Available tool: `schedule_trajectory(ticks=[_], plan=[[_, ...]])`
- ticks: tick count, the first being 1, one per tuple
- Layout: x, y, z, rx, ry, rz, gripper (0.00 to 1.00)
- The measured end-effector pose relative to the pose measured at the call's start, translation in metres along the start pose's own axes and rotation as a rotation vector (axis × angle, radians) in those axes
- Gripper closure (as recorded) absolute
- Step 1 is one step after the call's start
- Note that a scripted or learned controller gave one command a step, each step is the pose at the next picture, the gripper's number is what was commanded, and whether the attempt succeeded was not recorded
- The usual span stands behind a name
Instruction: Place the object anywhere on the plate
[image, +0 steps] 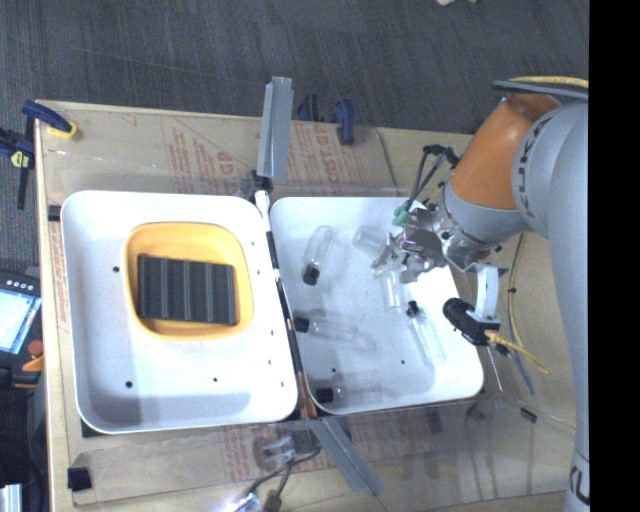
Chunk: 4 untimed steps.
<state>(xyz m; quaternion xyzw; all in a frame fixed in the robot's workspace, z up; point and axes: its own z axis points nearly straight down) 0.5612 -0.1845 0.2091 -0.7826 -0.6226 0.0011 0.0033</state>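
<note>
I see the arm (520, 170) reaching in over the right bin (300, 215), its orange band above the wrist. The hand (405, 255) sits low over that bin's upper right part, amid clear tubing and metal parts; I cannot tell whether it is apart or together, nor whether anything is in it.

Taking the right bin as my landmark: several clear plastic vials lie scattered on its floor. One vial with a black cap (316, 255) lies tilted in its upper left part, well apart from the hand. Another clear vial (335, 327) lies near its middle left, and a third (345, 385) is faint near its lower edge. A further clear piece (392, 290) lies just below the hand; I cannot tell if they touch.

Left of the right bin, the left bin (95, 380) holds the yellow plate (185, 240), with a dark ribbed insert (187, 290) at its centre. No vial lies on the plate. Both bins rest on the tabletop (150, 145).
</note>
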Motion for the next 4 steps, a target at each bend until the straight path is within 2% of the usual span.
schedule_trajectory(ticks=[1, 2, 3, 4], plan=[[0.073, 0.008, -0.005, -0.003, -0.002, -0.044, 1.0], [0.137, -0.001, -0.001, 0.001, -0.002, -0.137, 1.0], [0.212, -0.016, 0.003, 0.001, -0.004, -0.325, 1.0], [0.212, -0.015, 0.003, 0.001, -0.004, -0.324, 0.0]])
